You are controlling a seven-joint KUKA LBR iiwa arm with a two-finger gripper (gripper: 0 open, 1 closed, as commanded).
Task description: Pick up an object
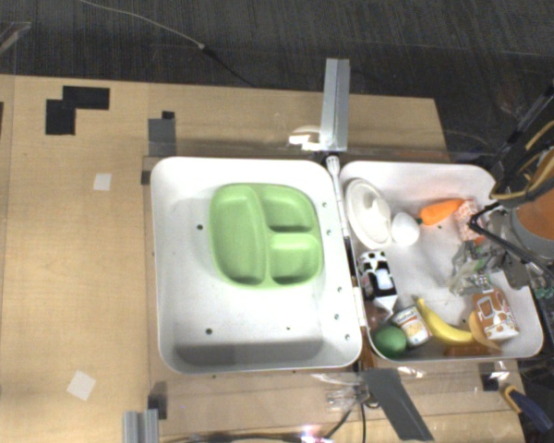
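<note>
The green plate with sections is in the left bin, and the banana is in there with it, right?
Not quite. The green sectioned plate is in the left bin, but the banana lies in the right bin, near its front edge among the other toys. The camera view shows it.

Wooden table [65, 275] bearing two white bins: left bin [180, 247] with a green divided tray [263, 233]; right bin [443, 169] just beside it. Dark carpet [258, 17] lies behind, crossed by a thin cable [148, 21].
</note>
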